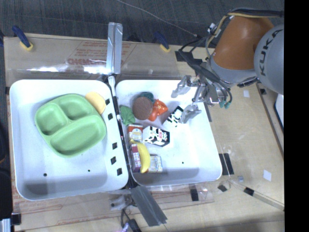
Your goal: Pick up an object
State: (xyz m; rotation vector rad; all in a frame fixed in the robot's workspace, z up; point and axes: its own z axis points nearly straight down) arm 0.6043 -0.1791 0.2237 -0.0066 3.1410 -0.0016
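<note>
Right bin (203,163), centre frame: I see a cluster of toy food — brown round patty (142,107), red piece (158,110), green piece (127,115), banana (143,157), cow-print carton (158,137). My gripper (185,101) hovers just right of the cluster, fingers spread apart, holding nothing.

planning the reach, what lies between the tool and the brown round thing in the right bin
In the camera view, a red-orange toy piece lies between the tool and the brown round object, touching the brown one.
</note>
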